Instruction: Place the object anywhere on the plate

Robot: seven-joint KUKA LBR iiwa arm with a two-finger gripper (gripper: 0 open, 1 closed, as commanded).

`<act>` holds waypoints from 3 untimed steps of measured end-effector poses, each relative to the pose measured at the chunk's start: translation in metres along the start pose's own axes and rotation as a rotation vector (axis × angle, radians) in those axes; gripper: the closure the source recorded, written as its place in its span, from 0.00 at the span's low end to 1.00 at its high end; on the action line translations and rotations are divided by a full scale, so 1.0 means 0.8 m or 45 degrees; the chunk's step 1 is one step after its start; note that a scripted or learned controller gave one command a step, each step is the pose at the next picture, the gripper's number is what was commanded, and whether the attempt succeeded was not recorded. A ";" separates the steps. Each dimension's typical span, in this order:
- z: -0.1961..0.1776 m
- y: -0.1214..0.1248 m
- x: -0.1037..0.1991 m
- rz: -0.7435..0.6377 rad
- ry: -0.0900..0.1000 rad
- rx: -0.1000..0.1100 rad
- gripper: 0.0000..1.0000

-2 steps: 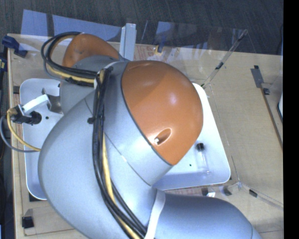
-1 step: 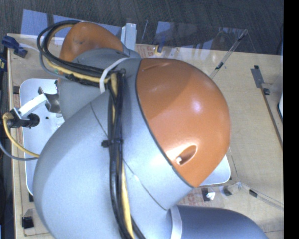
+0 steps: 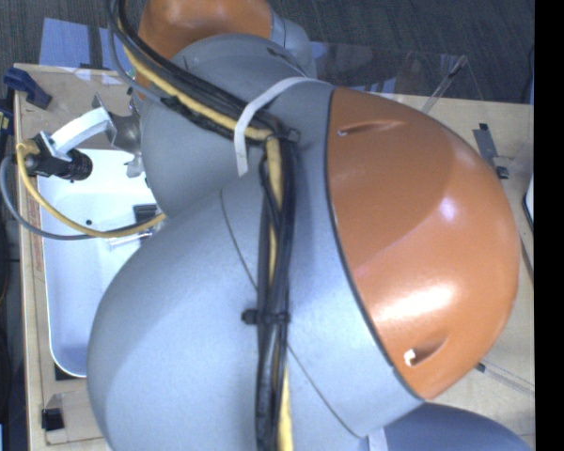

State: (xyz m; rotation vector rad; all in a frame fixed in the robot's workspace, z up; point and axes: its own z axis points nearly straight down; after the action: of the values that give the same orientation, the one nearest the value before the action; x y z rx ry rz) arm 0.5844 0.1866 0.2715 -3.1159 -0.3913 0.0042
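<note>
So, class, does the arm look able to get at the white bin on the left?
Probably yes: the arm leans right over the white bin, and nothing shows between them. Its bulk hides most of the bin, so I can't be sure.

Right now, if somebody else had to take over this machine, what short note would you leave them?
Arm: its grey and orange body sits close under the camera and covers most of the bench.
Jaws: I cannot tell whether they are open or shut.
Bins: a strip of the left white bin shows at the left, with a yellow cable looping over its edge.
Plate and object: hidden, so I cannot place them.
Done: cannot be judged.
Left: check the plate once the arm moves aside.
</note>
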 end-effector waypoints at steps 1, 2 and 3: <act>0.226 -0.047 -0.016 0.041 -0.005 -0.001 0.00; 0.154 -0.022 -0.105 -0.059 -0.006 0.004 0.00; 0.020 -0.027 -0.100 0.025 0.000 0.001 0.00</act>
State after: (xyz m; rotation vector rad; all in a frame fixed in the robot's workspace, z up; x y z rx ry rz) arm 0.5013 0.1876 0.2557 -3.1189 -0.3611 0.0038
